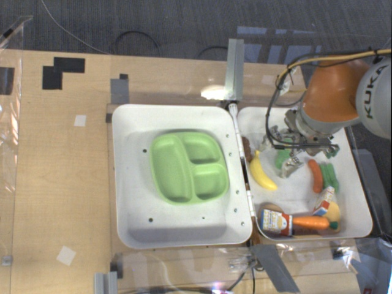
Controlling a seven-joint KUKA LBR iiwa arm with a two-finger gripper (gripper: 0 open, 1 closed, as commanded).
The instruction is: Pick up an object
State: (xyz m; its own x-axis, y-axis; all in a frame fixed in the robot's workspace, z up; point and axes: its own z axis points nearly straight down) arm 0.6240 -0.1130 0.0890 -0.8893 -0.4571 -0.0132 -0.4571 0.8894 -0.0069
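Over right bin (361, 219), end effector (293, 162) low by green item (282, 159) & banana (263, 173), grip state unclear

Fixed overhead cam, slanted over bins (122, 164)

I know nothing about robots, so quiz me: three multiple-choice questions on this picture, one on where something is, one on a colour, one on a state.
1. Where is the green tray?
A. left bin
B. right bin
C. on the bench outside the bins

2. What colour is the banana?
A. red
B. yellow
C. blue

3. How does the tray lie?
A. upside down
B. on edge
C. flat, compartments up

Answers:
1. A, since it sits in the middle of the left bin.
2. B, yellow against the white right bin.
3. C, since its compartments face the camera.
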